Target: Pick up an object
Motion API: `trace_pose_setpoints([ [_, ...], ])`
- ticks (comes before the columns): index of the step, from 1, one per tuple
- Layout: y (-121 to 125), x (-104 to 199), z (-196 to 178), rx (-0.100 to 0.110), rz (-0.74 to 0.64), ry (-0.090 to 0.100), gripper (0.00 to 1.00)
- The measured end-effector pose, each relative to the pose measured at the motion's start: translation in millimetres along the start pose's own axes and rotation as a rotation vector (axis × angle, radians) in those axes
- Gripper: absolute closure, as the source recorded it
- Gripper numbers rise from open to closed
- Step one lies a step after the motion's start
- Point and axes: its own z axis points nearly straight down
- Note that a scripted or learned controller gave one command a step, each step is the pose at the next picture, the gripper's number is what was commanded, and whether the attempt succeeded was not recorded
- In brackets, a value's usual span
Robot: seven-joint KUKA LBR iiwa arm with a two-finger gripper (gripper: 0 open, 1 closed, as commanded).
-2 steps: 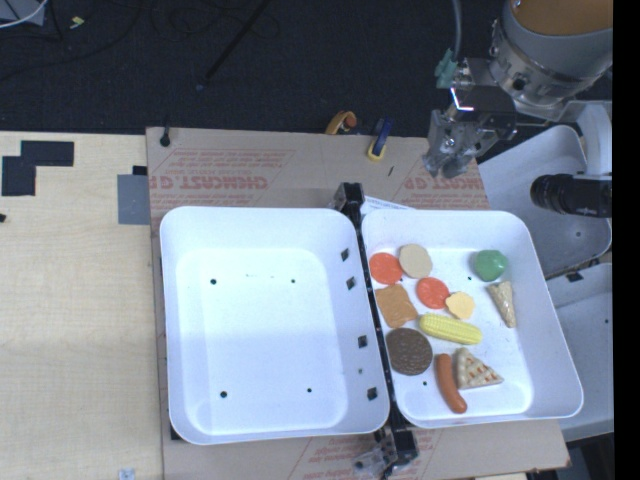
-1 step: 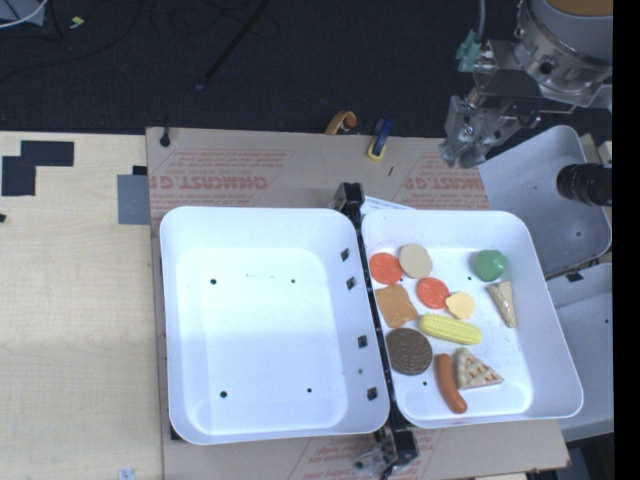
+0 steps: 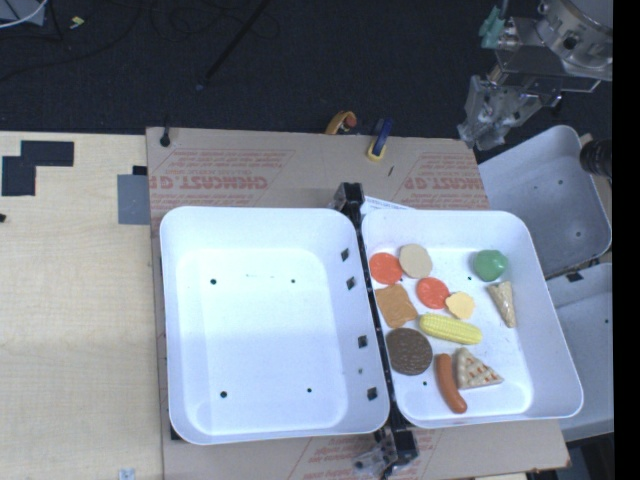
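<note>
Above the right white plastic bin (image 3: 545, 368), the claw (image 3: 490, 118) hangs clear; its state cannot be told. The isolated round green toy (image 3: 490, 264) is best approached vertically.

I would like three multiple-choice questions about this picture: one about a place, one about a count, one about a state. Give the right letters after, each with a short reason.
1. In which bin do the toy foods lie?
A. the left bin
B. the right bin
C. both bins

2. How many round orange-red slices are there?
A. one
B. two
C. four

3. Where is the gripper now?
A. up beyond the far right corner of the bins, apart from the food
B. down in the right bin, touching the corn cob
C. pressed on the floor of the left bin

Answers:
1. B: every piece lies in the right bin.
2. B: one slice lies beside the beige disc, the other slice above the corn cob.
3. A: the gripper hangs over the dark background, far from the food.
</note>
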Motion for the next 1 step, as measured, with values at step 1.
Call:
trace_pose_setpoints([
  [1,-23.3,45.9,122.5,0.016,-0.005,0.000,1.00],
])
